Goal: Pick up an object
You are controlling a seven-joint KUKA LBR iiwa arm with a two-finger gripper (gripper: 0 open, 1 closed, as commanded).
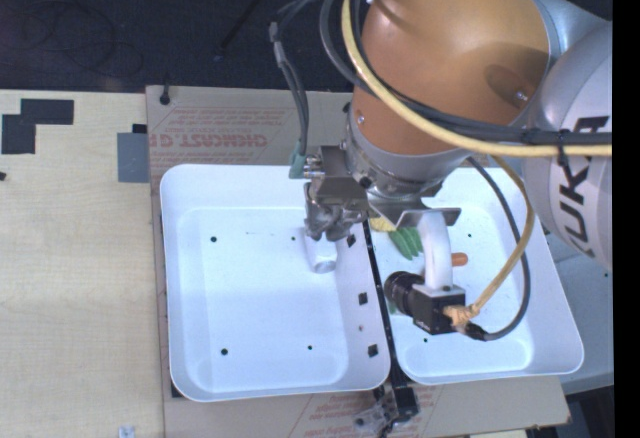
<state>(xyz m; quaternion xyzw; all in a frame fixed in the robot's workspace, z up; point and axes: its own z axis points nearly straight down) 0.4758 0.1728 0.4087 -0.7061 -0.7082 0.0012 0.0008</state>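
White left bin, tool inside, green object in right bin

"UKA" on grey arm

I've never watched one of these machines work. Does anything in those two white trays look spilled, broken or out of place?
Nothing stands out. Both bins sit flat, side by side. The end effector is low over the left bin. The right bin holds a green object and an orange one, partly hidden by the arm.

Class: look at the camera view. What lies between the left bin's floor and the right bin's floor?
In the camera view, the two bins' raised white rims meet there, with a dark seam running between left bin and right bin.
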